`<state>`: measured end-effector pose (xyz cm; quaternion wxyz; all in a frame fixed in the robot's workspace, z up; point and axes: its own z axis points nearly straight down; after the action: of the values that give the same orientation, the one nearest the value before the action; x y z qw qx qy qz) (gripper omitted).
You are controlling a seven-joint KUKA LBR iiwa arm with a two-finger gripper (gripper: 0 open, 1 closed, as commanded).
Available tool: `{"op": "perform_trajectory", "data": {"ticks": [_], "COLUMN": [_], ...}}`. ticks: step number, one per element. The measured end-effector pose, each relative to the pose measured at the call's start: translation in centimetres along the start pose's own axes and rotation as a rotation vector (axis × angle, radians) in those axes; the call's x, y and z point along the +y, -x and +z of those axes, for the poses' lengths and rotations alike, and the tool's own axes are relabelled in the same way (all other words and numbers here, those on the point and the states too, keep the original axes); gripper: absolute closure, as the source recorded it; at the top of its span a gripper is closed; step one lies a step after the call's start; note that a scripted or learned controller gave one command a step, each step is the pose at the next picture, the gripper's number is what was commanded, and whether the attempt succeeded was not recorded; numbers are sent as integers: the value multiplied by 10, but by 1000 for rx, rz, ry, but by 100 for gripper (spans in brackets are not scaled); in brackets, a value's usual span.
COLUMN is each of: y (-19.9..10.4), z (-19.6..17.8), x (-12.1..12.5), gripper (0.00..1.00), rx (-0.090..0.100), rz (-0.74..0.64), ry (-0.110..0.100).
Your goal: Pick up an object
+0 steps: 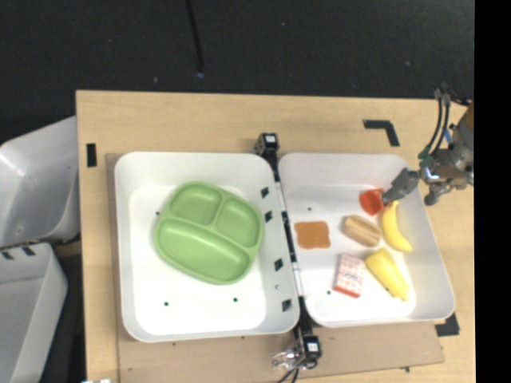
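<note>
Red object beside banana, right bin; gripper near it. Jaws state: cannot tell. Centre on red, avoid banana.

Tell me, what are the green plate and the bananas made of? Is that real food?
The green plate looks like plastic: one even green colour, smooth moulded compartments, a soft sheen. The two bananas seem to be toy plastic too, probably: very uniform bright yellow, no brown spots, slightly shiny. From this far I can't be sure. The white bin under them also looks like smooth plastic.
</note>
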<state>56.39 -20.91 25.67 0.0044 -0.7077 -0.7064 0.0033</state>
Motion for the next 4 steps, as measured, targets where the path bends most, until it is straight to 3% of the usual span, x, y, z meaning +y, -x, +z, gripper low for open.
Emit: {"op": "perform_trajectory", "data": {"ticks": [1,2,4], "y": [0,-7,4], "z": [-7,42,136], "x": [2,9,-4], "gripper": [0,0,0], "rx": [-3,-3,-3], "rz": [-3,-5,-1], "ry": [12,9,7]}}
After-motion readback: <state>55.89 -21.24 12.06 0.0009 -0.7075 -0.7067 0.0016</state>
